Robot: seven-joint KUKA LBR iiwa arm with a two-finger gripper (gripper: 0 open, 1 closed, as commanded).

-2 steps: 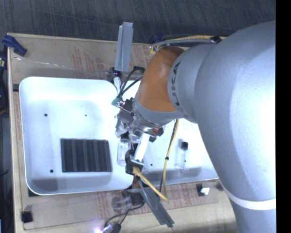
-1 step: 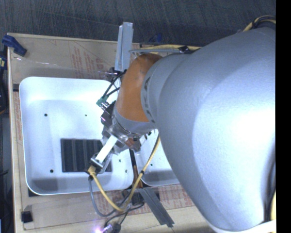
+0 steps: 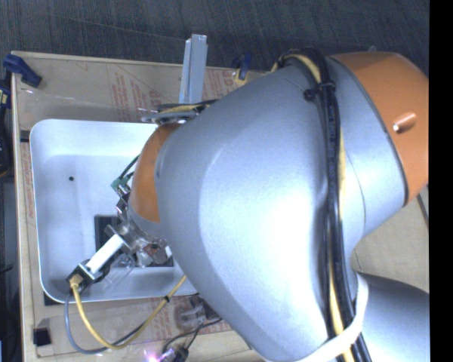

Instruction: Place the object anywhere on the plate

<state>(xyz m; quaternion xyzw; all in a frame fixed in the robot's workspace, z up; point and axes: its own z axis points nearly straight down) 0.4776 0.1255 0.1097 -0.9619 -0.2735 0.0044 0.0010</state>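
My arm covers most of the bench, so I work nearly blind. My gripper hangs low over the near end of the white bin, just beside a dark flat square on its floor. Whether it grips anything I cannot tell, nor can I make out the object or the plate. I would judge it best to move slowly and keep the yellow cable off the bin's rim.
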